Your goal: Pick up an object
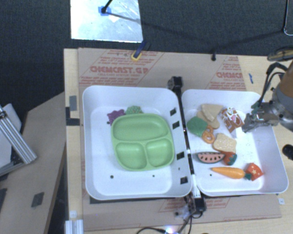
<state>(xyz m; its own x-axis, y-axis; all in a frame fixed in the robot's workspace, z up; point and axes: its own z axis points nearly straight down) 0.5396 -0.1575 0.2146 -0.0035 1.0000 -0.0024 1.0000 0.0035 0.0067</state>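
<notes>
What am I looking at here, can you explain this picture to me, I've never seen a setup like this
This is a single camera fixed above a workbench, looking down at a slant. The grey and orange shape at the right is a robot arm, and at its tip is a claw for picking things up. It hangs over the right bin, with nothing visibly held in it. That bin holds toy food: a carrot, a watermelon slice, bread slices, a pretzel and a few other pieces. The left bin holds a green divided plate, with a purple toy and a green toy behind it.
</notes>
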